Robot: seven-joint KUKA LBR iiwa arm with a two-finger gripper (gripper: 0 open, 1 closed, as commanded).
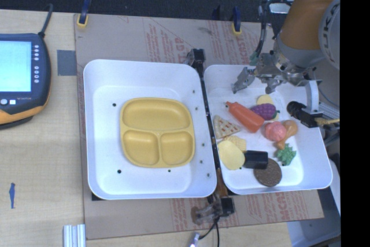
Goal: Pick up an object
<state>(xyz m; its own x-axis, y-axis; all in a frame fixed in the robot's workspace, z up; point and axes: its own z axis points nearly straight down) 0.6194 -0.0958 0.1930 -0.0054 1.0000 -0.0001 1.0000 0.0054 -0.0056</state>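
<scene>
Currently the gripper [257, 83] hangs over the back-left part of the right bin [315, 177], fingers spread apart with nothing between them. Right bin holds toy food clustered mid to front: an orange carrot [245, 115] with its long axis diagonal, thin end toward back-left, thick end toward front-right; purple grapes [263, 111] touching it on the right; a waffle wedge [225, 126] just in front-left, tip pointing back-left; a yellow lemon-like piece [230, 155]; a black block [255, 159] lying roughly left-right; a brown cookie [269, 173] at the front; a pink-orange fruit [278, 131]; a green leafy piece [285, 154]. Carrot's thin end lies nearest the gripper, just in front of it. Left bin [104, 177] carries a yellow divided plate [157, 130], centred. A teach pendant [23, 77] sits on the desk [34, 182] at far left.
</scene>
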